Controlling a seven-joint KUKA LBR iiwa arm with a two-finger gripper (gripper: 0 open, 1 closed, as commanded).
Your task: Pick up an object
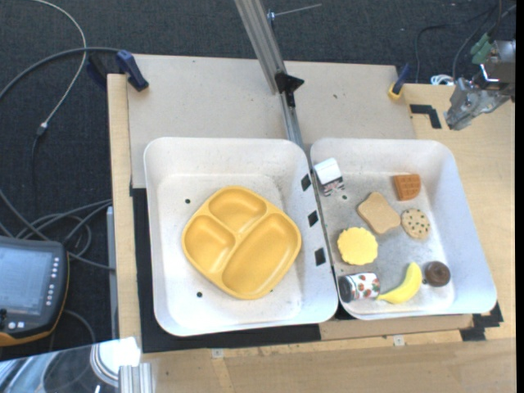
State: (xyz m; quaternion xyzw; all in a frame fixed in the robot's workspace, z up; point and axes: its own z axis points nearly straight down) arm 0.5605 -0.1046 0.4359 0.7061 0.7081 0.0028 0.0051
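Dark carpet with loose black cables surrounds a pale wooden surface (205, 97) that carries two shallow white bins side by side. In the left white bin (164, 170) lies a yellow plastic plate with three compartments (241, 241), set near the middle and turned at a slant.

All the small things sit in the right white bin (458, 187). A small white box-shaped item (328, 173) rests near the bin's upper left corner. An orange waffle-patterned square (406, 187) lies toward the upper right, and a tan slice of toy bread (377, 213) lies just below and left of it. A round chocolate-chip cookie (416, 223) sits just beside the bread on its right. A yellow scalloped round piece (358, 246) lies below the bread. Along the bin's lower edge a small printed can on its side (359, 286) lies at the left, a yellow toy banana (403, 285) is just right of it, and a dark brown ring-shaped doughnut (437, 273) sits beside the banana's upper end.

At the upper right, outside both bins and well apart from the toys, the grey metal pincer (463, 110) hangs over the bare surface. Whether it is wide or narrow cannot be told, as it is too small and blurred; nothing is seen in its grasp.

A grey metal pole (260, 35) slants down from the top edge to the gap between the bins.
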